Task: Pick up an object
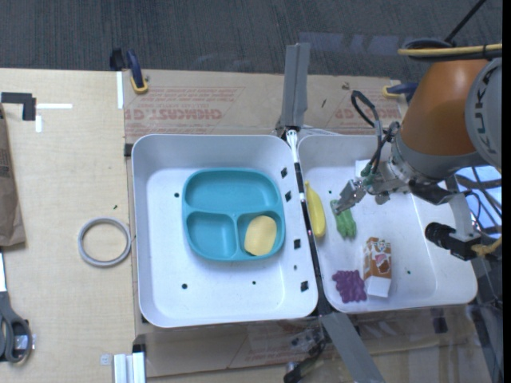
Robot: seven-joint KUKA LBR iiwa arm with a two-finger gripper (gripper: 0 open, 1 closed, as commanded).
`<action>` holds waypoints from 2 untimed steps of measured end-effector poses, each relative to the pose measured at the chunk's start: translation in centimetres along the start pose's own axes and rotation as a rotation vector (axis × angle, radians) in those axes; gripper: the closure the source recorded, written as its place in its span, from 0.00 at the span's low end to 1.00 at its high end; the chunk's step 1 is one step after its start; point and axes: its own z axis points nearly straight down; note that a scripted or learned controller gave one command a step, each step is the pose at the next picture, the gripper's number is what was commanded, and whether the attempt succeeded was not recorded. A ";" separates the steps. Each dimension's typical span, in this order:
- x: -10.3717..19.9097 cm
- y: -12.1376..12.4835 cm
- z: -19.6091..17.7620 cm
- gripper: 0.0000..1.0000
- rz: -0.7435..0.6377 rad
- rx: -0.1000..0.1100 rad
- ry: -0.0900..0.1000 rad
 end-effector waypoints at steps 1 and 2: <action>0.0 0.0 0.0 0.00 0.000 0.001 0.000; -4.6 -0.9 8.8 0.00 0.461 0.003 0.001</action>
